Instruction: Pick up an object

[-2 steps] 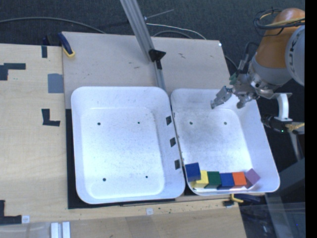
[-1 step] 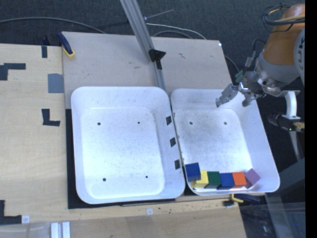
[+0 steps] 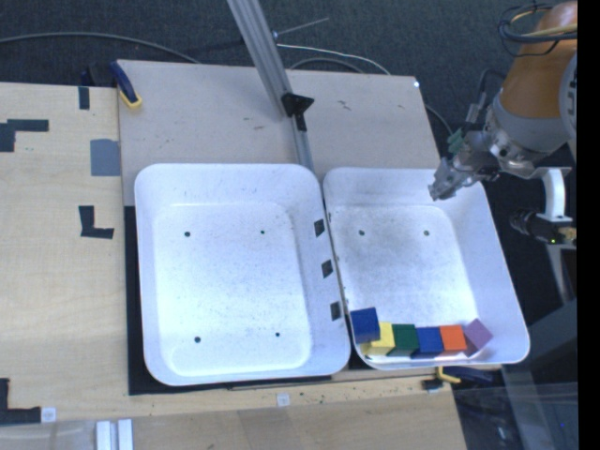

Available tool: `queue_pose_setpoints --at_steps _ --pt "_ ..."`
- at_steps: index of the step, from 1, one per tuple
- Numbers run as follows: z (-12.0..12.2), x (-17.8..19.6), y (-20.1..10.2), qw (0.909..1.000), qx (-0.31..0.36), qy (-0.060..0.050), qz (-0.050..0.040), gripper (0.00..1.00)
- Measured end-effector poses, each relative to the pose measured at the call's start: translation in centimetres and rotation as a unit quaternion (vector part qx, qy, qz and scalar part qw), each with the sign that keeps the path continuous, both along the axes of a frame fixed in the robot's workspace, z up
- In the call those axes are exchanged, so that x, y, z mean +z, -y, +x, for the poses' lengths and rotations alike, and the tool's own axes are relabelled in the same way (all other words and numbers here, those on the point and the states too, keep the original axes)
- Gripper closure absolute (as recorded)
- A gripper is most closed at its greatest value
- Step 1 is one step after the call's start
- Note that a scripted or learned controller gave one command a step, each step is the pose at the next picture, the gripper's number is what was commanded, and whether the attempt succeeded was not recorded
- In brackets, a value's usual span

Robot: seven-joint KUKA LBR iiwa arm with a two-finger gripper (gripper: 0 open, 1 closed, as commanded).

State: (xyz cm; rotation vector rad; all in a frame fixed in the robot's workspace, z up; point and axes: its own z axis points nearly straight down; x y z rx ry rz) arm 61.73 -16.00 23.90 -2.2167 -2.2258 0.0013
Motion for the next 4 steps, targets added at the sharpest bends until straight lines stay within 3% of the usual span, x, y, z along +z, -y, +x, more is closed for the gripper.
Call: queue_pose_setpoints --at_steps 1,2,3,4 --pt "0.0 -0.1 0.0 1.0 0.0 0.0 -0.0002 0.0" --pt "0.0 0.9 -0.1 1.0 0.001 0.0 -0.0002 1.0" --pt "-4.3 9.0 -2.7 1.0 0.0 0.004 0.0 1.0" --pt "-13.4 18.2 -5.6 1.0 -0.001 0.004 0.0 1.0"
